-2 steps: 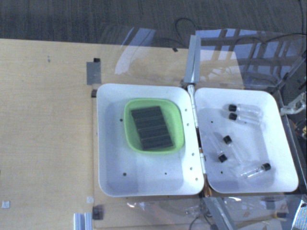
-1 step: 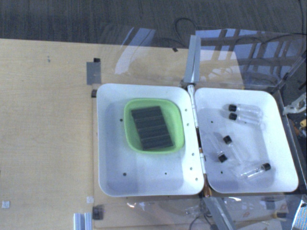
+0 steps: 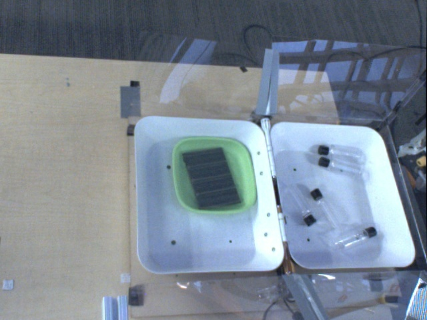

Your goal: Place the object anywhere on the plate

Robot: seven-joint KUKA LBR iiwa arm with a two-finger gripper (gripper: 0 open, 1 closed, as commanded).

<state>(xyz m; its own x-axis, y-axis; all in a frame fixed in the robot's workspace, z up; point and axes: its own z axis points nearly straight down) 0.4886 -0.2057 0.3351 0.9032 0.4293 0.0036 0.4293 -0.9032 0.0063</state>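
Square green plastic plate [image 3: 215, 176] sat in left white bin [image 3: 153, 245], dark ribbed rectangular block [image 3: 211, 177] lying on it. Five clear black-capped vials [image 3: 340, 157] lay scattered in right white bin [image 3: 390, 245], frame's right half.

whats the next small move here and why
Probably bring the gripper in over the right bin and down toward one clear vial. Several black-capped vials lie loose there, while the green plate in the left bin carries a dark ridged block.
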